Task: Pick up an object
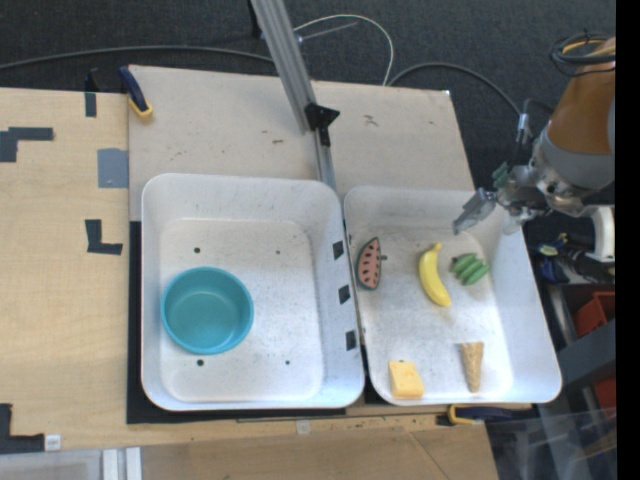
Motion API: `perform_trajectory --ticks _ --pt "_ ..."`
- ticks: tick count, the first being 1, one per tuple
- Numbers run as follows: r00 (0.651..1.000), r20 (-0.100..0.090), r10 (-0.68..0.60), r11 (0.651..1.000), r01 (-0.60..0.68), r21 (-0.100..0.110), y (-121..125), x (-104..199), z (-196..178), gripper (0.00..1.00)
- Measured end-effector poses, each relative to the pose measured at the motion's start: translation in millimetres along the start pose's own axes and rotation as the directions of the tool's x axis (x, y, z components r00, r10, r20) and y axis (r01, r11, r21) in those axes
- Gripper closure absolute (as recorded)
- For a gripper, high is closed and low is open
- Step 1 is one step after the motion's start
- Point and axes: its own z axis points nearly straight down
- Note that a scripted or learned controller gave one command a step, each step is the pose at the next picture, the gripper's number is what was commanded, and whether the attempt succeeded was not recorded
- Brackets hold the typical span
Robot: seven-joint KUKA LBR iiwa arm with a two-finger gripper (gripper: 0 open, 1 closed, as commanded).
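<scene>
One gripper (478, 211) hangs at the right bin's (520, 383) upper right edge; whether it is open I cannot tell, and nothing shows in its grasp. Just below lie a green pod (468, 267) and a banana (433, 276), likely light, hard, slippery plastic, best pinched across the banana's middle.

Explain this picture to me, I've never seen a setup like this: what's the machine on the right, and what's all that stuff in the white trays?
One camera above a bench looks down at a slant. The grey and orange machine on the right is a robot arm; its claw hangs over the right bin and grips nothing. That bin holds toy food: a watermelon slice, banana, green vegetable, cheese wedge and ice cream cone. The left bin holds a blue bowl.
</scene>
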Motion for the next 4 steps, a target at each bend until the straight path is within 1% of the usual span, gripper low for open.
perform_trajectory --ticks 1,2,3,4 --pt "1.000 0.000 0.000 1.000 0.000 0.000 0 0 0 0.00" --pt "1.000 -0.001 0.001 1.000 -0.001 0.007 -3 -2 65 0.00" --pt "1.000 0.003 0.001 1.000 -0.001 -0.008 0 -2 90 0.00" --pt "1.000 0.000 0.000 1.000 0.000 0.000 -2 -1 86 1.00"
